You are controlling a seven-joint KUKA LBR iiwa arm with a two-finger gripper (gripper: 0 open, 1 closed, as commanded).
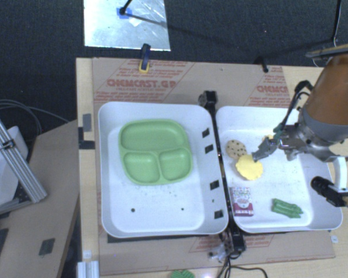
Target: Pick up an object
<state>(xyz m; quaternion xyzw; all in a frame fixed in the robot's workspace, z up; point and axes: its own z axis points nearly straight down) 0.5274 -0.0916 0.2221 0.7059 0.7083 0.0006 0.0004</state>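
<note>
End effector (261,154) at right-centre of frame, just above yellow disc (249,168); grip state cannot be told.

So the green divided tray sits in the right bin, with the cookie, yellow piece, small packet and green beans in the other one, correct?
Not quite: the camera view shows the green divided tray in the left bin. The cookie, yellow piece, small packet and green beans share the right bin.

Arm enters from right over right bin (319,222), gripper (261,153) low beside yellow disc (249,168), with cookie (236,149), red-white packet (242,201) and green pod (287,208) nearby; left bin (113,213) holds 1 green 3-compartment tray (155,151).
</note>
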